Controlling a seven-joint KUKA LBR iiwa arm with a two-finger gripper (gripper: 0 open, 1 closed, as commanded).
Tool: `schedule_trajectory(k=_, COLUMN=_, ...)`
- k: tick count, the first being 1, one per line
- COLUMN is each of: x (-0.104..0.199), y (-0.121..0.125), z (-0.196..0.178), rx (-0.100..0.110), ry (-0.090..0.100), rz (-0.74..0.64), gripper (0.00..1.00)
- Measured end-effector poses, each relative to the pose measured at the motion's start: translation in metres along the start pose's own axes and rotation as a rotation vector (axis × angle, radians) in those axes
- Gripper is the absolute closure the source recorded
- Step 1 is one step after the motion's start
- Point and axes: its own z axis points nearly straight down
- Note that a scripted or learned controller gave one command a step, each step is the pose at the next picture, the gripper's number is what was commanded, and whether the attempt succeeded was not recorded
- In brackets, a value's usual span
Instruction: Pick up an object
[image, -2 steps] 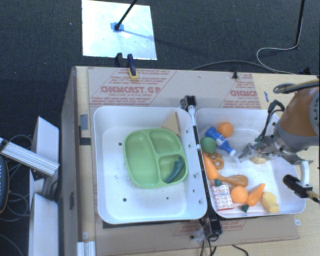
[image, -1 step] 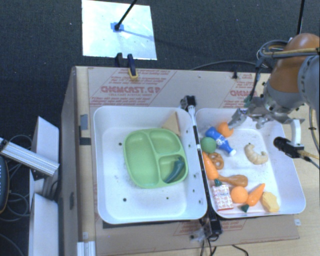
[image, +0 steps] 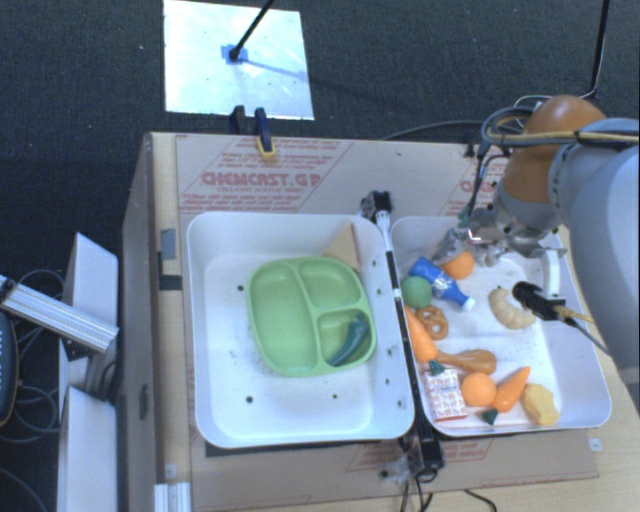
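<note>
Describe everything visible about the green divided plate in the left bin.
The light green plastic divided plate lies flat, right side up, in the left white bin, slightly toward its right wall. It is a rounded square with three compartments: one large on the left, two smaller on the right. A dark green pepper-like toy rests in the lower right compartment. A tan wedge-shaped piece sits just beyond its upper right corner; whether they touch is unclear.

We are looking at the arm (image: 600, 190): its big rounded casing is showing pale grey, smooth and glossy. Above the wrist an orange band (image: 556, 118) is bulging out like a dome. Dark cables (image: 497, 125) are looping beside it and trailing down to the wrist. At the end, the tool (image: 478, 238) is gleaming in grey metal, its details too small for us to make out.
</note>
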Motion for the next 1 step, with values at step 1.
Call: schedule_trajectory(k=1, x=-0.0001, y=0.0019, z=-0.0125, rx=-0.005, ry=-0.002, rz=-0.004, gripper=1.00)
